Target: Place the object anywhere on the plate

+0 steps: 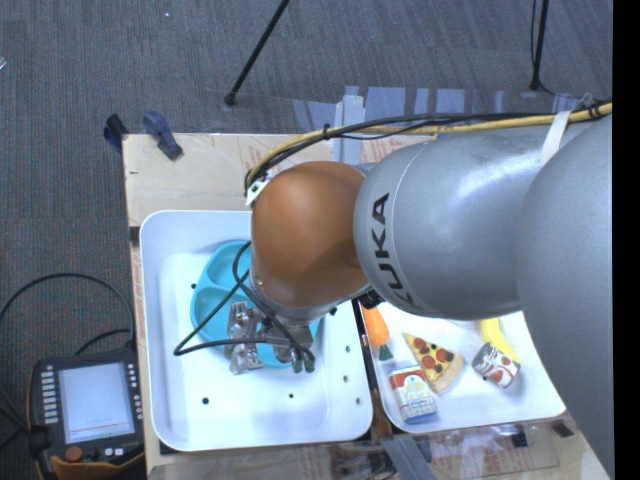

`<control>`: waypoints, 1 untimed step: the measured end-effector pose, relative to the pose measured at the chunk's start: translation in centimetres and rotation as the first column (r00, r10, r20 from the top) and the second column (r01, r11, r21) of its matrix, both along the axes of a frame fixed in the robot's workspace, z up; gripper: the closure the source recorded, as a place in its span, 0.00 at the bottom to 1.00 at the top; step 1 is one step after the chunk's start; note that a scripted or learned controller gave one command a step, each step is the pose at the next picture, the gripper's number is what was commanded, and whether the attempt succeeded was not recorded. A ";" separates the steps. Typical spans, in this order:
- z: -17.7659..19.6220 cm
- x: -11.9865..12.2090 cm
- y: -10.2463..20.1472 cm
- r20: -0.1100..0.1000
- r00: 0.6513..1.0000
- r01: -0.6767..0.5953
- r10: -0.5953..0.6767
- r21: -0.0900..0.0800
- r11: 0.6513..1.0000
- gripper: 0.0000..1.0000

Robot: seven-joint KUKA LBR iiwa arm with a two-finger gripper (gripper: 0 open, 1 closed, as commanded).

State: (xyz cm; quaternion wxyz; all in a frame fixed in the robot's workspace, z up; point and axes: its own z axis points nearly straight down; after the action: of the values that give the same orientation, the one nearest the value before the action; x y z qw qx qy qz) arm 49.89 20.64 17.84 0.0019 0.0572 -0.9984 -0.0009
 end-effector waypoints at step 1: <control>0.9 1.8 -25.8 0.006 1.000 0.011 -0.011 -0.001 1.000 1.00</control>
State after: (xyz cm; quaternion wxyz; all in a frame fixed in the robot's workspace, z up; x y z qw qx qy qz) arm 51.69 -5.19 18.77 -0.0011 0.0515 -0.9987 -0.0002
